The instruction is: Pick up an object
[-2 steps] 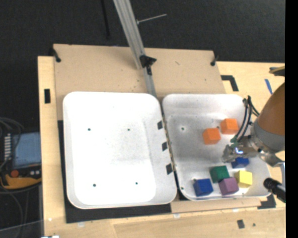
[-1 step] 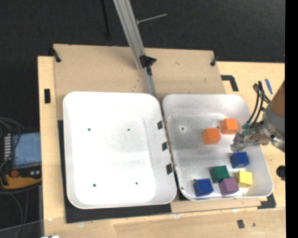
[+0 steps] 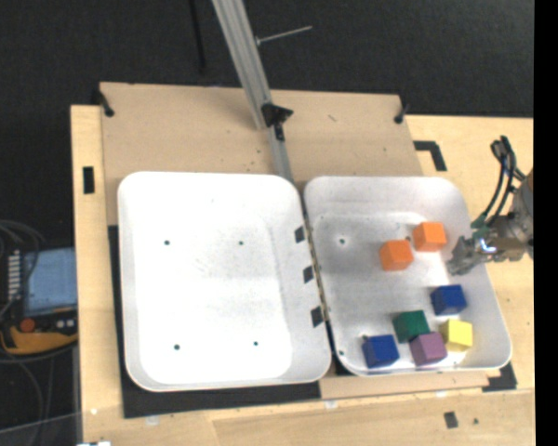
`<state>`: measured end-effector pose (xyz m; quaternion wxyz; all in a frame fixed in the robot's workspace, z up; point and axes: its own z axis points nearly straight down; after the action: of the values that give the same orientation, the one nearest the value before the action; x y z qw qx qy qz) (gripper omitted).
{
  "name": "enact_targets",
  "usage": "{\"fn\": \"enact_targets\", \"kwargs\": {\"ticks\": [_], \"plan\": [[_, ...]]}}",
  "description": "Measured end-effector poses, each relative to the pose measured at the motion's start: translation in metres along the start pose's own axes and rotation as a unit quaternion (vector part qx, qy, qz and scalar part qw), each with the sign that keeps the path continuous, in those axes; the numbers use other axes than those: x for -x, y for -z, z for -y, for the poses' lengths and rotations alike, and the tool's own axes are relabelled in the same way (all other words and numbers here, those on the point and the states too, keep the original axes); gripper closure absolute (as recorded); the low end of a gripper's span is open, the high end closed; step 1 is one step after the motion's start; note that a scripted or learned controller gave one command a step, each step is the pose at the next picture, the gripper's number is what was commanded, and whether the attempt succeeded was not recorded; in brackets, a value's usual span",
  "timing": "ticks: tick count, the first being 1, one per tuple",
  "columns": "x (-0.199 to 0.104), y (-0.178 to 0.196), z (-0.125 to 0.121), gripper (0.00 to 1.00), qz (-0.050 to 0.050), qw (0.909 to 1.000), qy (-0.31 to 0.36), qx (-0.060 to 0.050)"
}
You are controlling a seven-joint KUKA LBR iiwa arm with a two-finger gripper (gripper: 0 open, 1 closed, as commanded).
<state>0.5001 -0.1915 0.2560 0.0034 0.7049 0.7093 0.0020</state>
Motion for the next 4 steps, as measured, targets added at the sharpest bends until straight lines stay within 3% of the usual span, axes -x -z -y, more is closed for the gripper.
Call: {"fn": "enact_targets", "kwargs": {"ticks": [2,4], "plan": [[-0.102,0.001,0.013,1.0,-0.001,1.0,0.0,-0.003],[-0.199,-0.005,0.002,1.0,-0.001,1.0,0.0,-0.005]]}}
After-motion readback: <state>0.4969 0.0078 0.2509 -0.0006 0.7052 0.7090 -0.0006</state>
